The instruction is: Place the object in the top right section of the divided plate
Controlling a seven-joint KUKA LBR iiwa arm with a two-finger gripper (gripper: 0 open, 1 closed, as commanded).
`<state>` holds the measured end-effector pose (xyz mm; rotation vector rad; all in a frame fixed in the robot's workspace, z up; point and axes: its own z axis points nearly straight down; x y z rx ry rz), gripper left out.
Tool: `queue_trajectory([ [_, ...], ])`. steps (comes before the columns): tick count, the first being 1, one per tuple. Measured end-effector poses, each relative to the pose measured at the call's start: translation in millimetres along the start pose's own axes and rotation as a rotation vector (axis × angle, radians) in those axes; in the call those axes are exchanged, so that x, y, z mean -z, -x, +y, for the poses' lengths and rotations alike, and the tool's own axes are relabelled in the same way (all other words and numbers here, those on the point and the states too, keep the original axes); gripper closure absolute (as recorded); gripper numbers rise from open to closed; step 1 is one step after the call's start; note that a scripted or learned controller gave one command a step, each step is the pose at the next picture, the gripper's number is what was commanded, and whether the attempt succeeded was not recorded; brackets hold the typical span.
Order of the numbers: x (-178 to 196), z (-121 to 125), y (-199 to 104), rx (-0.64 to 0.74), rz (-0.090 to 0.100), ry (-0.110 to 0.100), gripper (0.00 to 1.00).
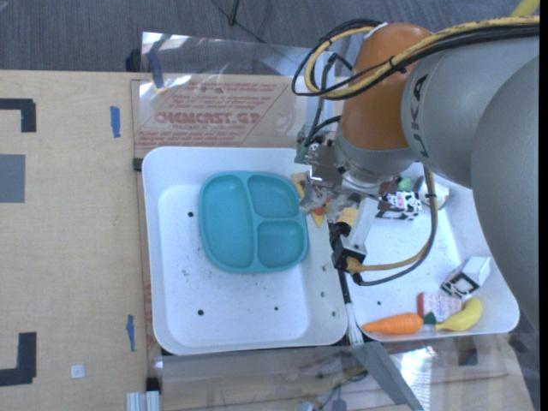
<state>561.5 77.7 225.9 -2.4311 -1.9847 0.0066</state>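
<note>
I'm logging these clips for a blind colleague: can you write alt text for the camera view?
A grey arm with an orange band reaches from the right, its tool low beside the right edge of a teal divided plate in the left white bin. The right bin holds a carrot, a banana and small toys.

Arm (479, 118) is big, smooth, rounded grey casing w/ dark "KUKA" lettering partly visible on the side, and a glossy orange band (385, 84) domed above the wrist. Bundle of yellow & black cables (342, 58) loops over the orange section and runs along the grey link; another yellowish hose (402, 259) curves below the wrist to a black connector. Wrist end is a silver-grey metal flange w/ small fittings & wires, details too cluttered to make out.
</note>
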Motion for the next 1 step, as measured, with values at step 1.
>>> queue_trajectory([
  [1,0.3,0.1,-0.1,0.000,0.000,0.001,0.00],
])
